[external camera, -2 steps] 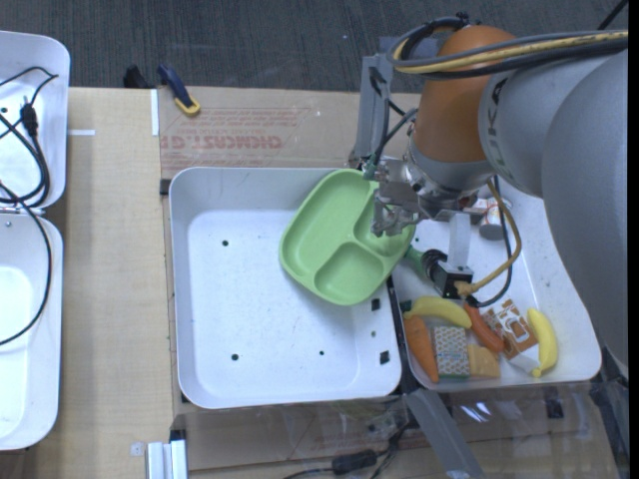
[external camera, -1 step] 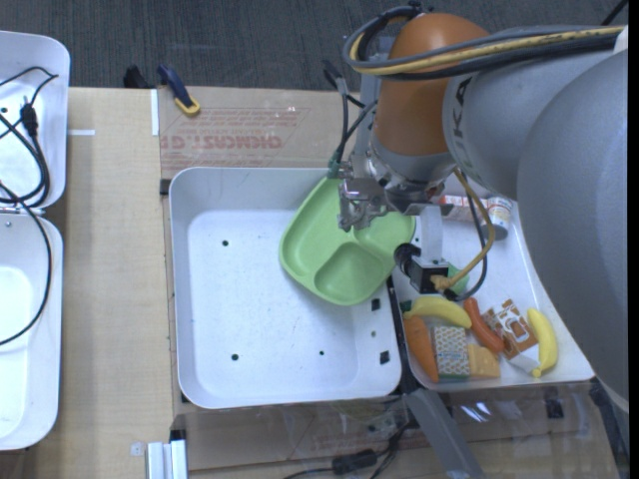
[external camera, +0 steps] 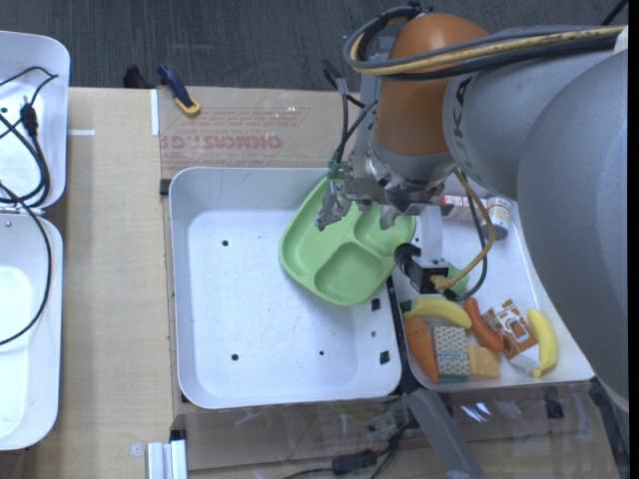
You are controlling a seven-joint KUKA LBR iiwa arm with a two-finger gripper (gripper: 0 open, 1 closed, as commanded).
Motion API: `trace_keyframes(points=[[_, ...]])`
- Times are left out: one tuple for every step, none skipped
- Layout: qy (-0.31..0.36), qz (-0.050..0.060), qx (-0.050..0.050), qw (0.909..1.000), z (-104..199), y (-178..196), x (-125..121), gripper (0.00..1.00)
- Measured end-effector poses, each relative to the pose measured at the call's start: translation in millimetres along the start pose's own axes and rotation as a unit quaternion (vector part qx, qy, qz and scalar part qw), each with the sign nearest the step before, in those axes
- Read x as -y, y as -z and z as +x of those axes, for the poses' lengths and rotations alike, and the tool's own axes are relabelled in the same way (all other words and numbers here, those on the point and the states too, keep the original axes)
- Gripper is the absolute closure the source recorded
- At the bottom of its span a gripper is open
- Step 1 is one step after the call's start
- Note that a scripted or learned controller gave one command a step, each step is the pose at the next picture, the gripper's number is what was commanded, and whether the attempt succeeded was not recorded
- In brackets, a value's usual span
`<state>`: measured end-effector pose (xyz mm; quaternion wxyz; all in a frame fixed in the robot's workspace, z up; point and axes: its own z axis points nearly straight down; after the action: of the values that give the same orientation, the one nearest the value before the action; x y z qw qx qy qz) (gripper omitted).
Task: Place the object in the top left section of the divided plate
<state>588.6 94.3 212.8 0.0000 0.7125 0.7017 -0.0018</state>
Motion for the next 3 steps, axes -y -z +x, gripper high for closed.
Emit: trace_keyframes(points=[[0.0, 0.001, 0.001, 1.0, -1.3, 7.5, -0.3, 1.0], [0.0, 0.001, 0.001, 1.0, -1.2, 7.5, -0.2, 0.0], [0.001, 0.003, 0.002, 1.0, -2.6, 15.0, -0.6, 1.0]])
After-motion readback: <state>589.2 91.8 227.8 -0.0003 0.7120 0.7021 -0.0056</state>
